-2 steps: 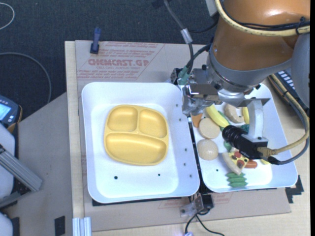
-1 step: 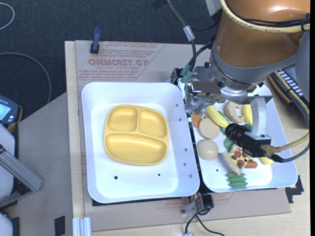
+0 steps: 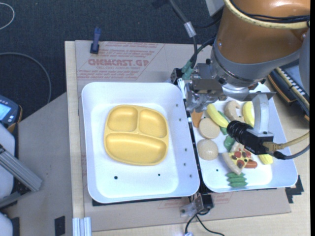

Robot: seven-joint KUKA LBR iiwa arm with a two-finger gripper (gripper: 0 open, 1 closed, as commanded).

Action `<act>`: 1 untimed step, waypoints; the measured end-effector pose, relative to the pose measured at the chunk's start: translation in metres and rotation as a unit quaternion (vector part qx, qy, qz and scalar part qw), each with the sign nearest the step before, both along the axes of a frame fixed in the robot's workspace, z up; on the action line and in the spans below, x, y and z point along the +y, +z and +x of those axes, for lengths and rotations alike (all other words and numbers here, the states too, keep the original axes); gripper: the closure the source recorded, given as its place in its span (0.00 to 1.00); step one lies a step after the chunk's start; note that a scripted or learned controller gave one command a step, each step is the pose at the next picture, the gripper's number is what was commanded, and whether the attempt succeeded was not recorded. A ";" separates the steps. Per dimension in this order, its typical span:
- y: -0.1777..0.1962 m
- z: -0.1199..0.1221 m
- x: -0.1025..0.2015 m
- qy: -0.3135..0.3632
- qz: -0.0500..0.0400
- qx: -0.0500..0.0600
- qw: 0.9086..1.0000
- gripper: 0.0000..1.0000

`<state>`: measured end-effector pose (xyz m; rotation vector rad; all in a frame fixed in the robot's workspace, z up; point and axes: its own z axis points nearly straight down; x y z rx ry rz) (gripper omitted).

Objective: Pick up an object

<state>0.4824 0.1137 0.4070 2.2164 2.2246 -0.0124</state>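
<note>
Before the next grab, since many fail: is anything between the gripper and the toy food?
Nothing visible: the gripper hangs at the right bin's left edge, directly over the toy food.

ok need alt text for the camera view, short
A grey and orange robot arm reaches from the right over the right white bin of toy food, including a pizza slice. The left bin holds a yellow divided plate.

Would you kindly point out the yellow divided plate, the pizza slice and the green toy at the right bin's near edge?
yellow divided plate (image 3: 136,134): camera view, ridge between its compartments.
pizza slice (image 3: 239,159): camera view, topped face.
green toy (image 3: 236,180): camera view, middle of its ridged body.
</note>
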 end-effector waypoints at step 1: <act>-0.080 -0.005 0.051 0.001 0.001 0.005 1.000 1.00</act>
